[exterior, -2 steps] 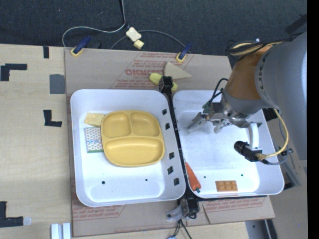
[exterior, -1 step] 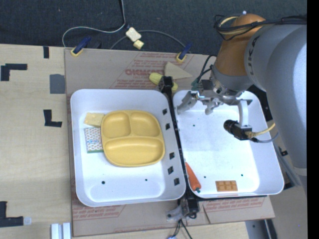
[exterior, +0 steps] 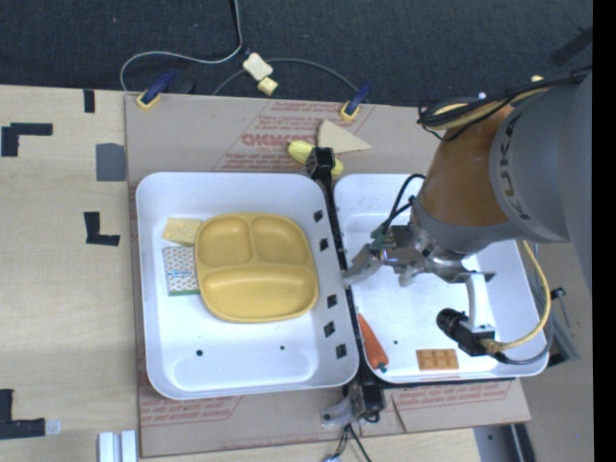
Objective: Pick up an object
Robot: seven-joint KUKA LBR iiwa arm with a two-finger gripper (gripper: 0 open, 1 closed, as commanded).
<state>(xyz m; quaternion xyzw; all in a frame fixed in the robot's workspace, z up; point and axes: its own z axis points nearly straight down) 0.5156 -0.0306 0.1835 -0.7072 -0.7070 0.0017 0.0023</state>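
My gripper [exterior: 383,264] is low over the left part of the right bin [exterior: 500,369], close to the divider between the bins. I see nothing held in it. An orange carrot [exterior: 372,343] lies along the right bin's left wall, just in front of the gripper. A brown waffle-like square [exterior: 436,359] rests near that bin's front edge. In the left bin [exterior: 231,373] a yellow divided plate [exterior: 258,266] sits in the middle. A pale yellow piece [exterior: 181,230] and a patterned block [exterior: 179,269] lie at its left side.
The arm's grey body with its orange band [exterior: 462,176] covers the right bin's back and right side. A black cable fitting [exterior: 464,327] hangs over the bin. A yellow object [exterior: 302,150] and a tan wedge [exterior: 342,139] lie on the cardboard behind the bins.
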